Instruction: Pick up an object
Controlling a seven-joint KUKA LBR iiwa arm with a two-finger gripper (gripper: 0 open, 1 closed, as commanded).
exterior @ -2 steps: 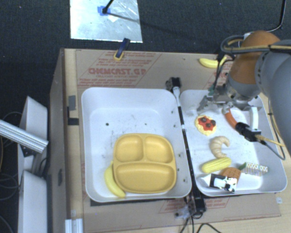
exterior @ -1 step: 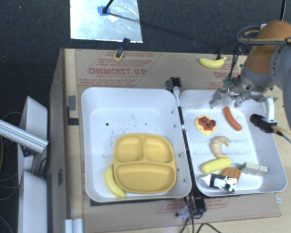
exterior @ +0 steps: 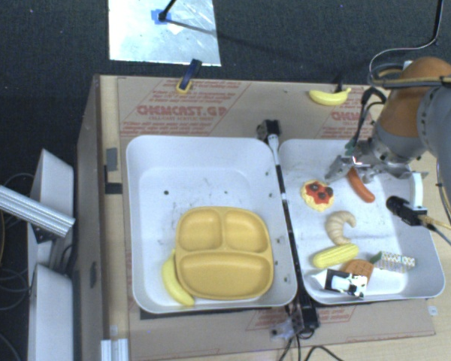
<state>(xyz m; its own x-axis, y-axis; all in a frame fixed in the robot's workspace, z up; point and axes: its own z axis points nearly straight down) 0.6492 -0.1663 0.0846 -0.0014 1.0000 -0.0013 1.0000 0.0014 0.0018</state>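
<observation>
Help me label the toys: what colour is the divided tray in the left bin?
Yellow; the divided tray shows plainly in the camera view.

Bench: brown cardboard sheet with red print [exterior: 182, 108] under both bins. Yellow plastic banana [exterior: 328, 95] on the cardboard behind the right bin. Blue-and-yellow clip [exterior: 187, 77] at the cardboard's far edge. Shiny silver square sheet [exterior: 139, 28] on dark carpet [exterior: 37, 66] beyond.

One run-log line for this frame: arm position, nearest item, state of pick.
arm: over right bin | gripper: beside hot dog | nearby: pizza slice, croissant | pick: not confirmed
</observation>
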